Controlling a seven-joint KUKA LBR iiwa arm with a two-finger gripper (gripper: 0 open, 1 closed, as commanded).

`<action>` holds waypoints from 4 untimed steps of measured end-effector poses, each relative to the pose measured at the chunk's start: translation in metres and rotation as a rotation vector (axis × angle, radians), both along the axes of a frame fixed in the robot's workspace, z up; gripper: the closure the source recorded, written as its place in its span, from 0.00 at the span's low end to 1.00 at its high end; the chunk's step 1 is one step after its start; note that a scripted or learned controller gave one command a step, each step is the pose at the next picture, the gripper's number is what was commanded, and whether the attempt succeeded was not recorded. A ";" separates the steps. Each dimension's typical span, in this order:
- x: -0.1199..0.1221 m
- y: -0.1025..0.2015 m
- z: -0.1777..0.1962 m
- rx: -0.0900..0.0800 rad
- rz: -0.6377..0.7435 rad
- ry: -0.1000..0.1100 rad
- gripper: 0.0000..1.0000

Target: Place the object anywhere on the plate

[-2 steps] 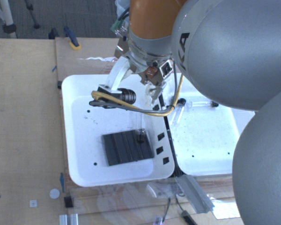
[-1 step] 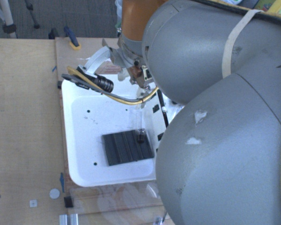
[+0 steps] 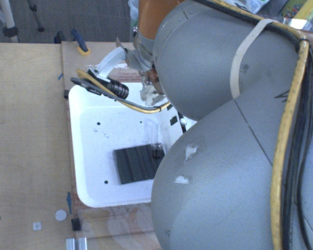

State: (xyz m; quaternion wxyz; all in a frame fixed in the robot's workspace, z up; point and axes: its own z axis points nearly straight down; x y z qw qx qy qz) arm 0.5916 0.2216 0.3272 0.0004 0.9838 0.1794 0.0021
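A dark, ribbed rectangular plate [image 3: 135,164] lies flat in the near part of the white bin [image 3: 88,139]. A small dark, shiny object [image 3: 157,151] sits at the plate's far right corner, touching its edge. My gripper [image 3: 148,90] is at the far end of the bin, well above and beyond the plate. It is mostly hidden under the orange band and the wrist. The bulky grey arm [image 3: 235,129] covers the right half of the view and the bin's right side.
A black and yellow cable bundle [image 3: 107,86] crosses the bin's far left corner. A blue-handled clamp [image 3: 81,45] lies beyond the bin. Bare wooden bench [image 3: 26,139] spreads to the left. Small bits [image 3: 60,215] lie near the front corner.
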 end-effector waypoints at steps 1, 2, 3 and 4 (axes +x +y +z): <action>0.051 0.002 0.006 0.000 -0.005 0.002 1.00; 0.066 -0.057 0.100 -0.001 -0.045 0.001 1.00; 0.062 -0.094 0.108 -0.001 0.118 0.009 1.00; 0.055 -0.059 0.001 0.000 0.415 0.010 1.00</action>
